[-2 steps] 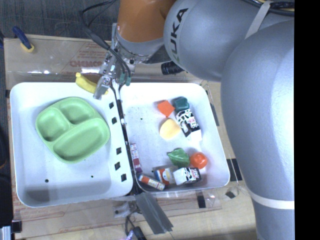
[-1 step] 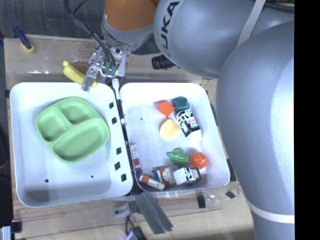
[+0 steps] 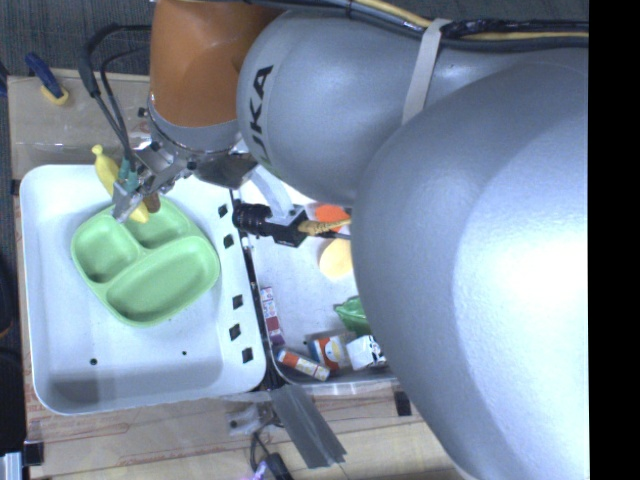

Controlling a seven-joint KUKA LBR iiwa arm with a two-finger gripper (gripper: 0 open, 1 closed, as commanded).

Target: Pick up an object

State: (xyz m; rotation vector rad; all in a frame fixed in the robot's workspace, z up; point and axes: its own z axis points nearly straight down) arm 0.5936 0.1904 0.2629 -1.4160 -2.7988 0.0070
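The gripper (image 3: 131, 206) hangs at the back rim of the green divided plate (image 3: 146, 266), beside a yellow banana (image 3: 104, 168); I can't tell its grip, so it should settle squarely before lifting

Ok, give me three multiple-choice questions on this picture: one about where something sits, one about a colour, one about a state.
1. Where does the divided plate lie?
A. in the left bin
B. in the right bin
C. on the bench outside the bins

2. What colour is the divided plate?
A. white
B. light green
C. orange

3. Where is the gripper?
A. high over the right bin
B. outside both bins
C. at the plate's upper rim, beside the yellow object

Answers: 1 A, the plate rests on the left bin's white floor. 2 B, it is pale green against the white. 3 C, the gripper's tip meets the plate's upper edge beside the yellow object.
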